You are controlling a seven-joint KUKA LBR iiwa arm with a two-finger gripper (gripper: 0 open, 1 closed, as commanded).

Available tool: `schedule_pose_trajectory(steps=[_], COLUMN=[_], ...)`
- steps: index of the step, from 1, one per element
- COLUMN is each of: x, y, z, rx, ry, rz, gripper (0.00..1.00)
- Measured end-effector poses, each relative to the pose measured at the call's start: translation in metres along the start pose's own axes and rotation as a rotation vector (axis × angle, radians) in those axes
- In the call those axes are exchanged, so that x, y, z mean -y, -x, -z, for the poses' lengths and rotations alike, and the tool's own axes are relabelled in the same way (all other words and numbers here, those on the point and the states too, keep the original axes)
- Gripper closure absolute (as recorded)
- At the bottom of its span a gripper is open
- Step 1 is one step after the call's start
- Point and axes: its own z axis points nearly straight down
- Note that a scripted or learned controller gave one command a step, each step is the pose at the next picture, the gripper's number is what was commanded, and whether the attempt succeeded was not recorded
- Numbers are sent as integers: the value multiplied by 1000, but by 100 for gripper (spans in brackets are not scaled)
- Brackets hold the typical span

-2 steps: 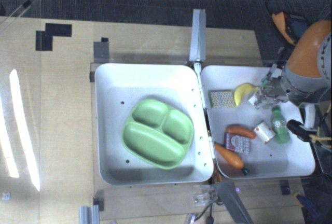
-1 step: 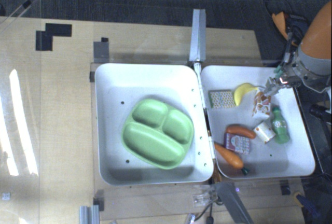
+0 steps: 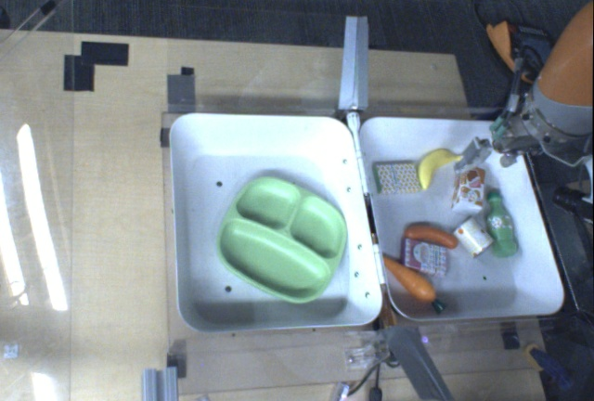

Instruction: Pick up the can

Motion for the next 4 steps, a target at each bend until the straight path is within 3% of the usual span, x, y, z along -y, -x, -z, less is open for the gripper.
schedule_pose_trajectory(steps=[1,2,3,4], x=[-23,-27,5,20], y=[16,15,15,-57], z=[-93,-78,21,4], rx=[0,5,0,-2], ry=[1,12,-2,-6], rz=[-97,-91,-288,-515], gripper=[0,100,100,100])
